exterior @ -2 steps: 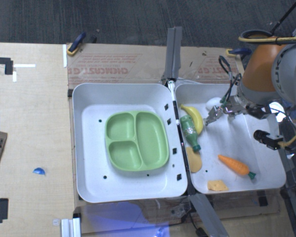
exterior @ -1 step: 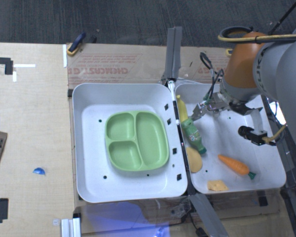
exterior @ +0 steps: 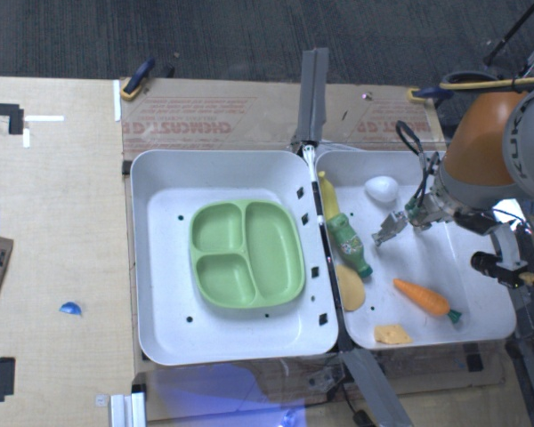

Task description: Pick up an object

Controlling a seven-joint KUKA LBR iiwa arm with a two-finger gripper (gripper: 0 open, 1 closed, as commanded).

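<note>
Camera view. The grey arm with the orange band (exterior: 481, 145) is reaching in from 3 o'clock, and the two-finger gripper (exterior: 392, 228) is hanging over the middle of the right shallow white bin (exterior: 481, 327). The fingers are standing slightly apart with nothing between them.

The candidate objects are lying in this right bin. A green plastic bottle (exterior: 349, 245) is lying at 9 o'clock from the gripper, just beside it, touching a yellow banana-shaped toy (exterior: 328, 200) along the bin's left wall. A white rounded egg-like piece (exterior: 382, 188) is sitting at 12 o'clock, near. An orange toy carrot with a green top (exterior: 424, 298) is lying at 5 o'clock. A tan pear-shaped piece (exterior: 349, 289) and a small yellow chunk (exterior: 392, 334) are resting toward 7 and 6 o'clock.

Recommended procedure: the carrot is lying apart from its neighbours, so it is probably offering the cleanest grasp; the fingers should be straddling its narrow axis before descending. The bottle is crowded against the wall and is likely risking a glancing contact.

Surface and room. The left white bin (exterior: 160, 327) is holding a green three-compartment plastic tray (exterior: 247, 254). Both bins are resting on a light wooden bench (exterior: 53, 238), with brown printed cardboard (exterior: 205, 114) at 12 o'clock and dark carpet (exterior: 205, 16) beyond.
</note>
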